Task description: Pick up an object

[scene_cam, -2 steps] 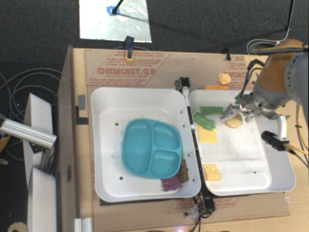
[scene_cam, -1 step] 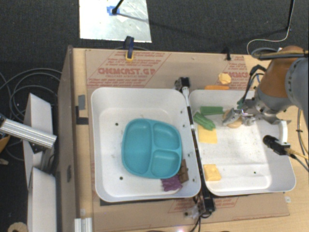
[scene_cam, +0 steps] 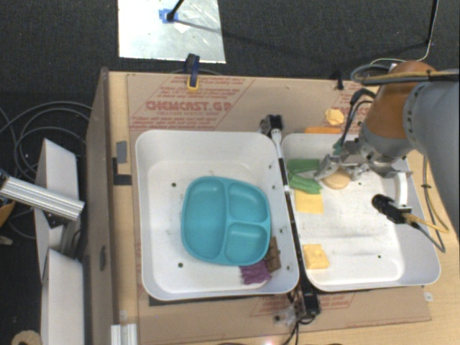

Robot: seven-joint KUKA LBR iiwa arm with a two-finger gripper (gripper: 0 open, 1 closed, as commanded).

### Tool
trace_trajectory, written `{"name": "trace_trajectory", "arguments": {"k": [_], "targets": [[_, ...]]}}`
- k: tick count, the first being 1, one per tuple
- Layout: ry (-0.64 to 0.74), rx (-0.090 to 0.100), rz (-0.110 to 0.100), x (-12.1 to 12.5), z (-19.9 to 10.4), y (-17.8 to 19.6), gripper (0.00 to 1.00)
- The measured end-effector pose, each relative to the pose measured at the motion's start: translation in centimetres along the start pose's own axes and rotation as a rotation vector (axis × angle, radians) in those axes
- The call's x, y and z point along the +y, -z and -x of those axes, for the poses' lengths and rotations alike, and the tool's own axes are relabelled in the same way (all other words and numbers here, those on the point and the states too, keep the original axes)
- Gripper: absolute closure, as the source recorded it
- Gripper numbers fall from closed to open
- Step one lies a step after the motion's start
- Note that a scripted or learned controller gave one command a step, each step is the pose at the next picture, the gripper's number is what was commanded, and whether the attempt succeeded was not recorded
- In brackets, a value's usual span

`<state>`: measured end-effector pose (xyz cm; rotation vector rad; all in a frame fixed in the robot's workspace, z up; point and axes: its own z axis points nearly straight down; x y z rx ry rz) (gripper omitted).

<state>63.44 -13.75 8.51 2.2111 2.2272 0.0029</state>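
Note:
My gripper hangs low over the back of the right bin, reaching in from the right. Just under its tip, a tan rounded piece lies on the bin floor, touching or nearly touching it. A green vegetable-like piece lies to the gripper's left against the bin's left wall. One yellow square sits in front of the green piece, and a second yellow square lies near the front left. Nothing is visibly lifted.
An orange strip rests at the right bin's back rim, with a yellow lump on the cardboard behind. The left bin holds a teal divided plate, a purple piece and a brown piece.

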Motion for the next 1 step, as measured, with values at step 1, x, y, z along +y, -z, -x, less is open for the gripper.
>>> {"name": "trace_trajectory", "arguments": {"k": [1], "targets": [[-0.001,0.001,0.002,0.09,0.18,1.30,1.00]]}}
